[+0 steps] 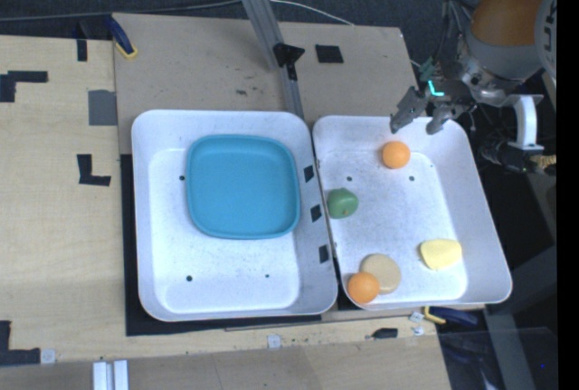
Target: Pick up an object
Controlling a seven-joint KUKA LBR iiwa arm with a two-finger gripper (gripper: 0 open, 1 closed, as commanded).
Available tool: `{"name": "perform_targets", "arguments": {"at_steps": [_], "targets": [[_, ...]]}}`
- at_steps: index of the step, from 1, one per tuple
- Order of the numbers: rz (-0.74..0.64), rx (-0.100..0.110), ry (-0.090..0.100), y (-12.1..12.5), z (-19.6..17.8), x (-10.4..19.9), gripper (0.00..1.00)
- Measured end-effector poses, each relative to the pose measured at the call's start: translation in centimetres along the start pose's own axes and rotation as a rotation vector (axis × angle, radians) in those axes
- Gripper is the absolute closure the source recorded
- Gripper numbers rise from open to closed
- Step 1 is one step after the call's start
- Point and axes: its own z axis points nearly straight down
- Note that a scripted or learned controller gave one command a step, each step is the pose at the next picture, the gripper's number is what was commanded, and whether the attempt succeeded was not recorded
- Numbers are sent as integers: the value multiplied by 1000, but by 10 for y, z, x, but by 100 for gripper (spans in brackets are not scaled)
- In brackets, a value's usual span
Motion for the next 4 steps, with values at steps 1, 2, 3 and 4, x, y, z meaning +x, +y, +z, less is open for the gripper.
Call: {"name": "perform_targets", "arguments": {"at_steps": [1,2,3,4], "targets": [[0,0,0,0,0,0,0],[0,4,0,2,43,3,0],[0,4,0,-3,87,1,0],[0,4,0,-5,130,4,0]]}}
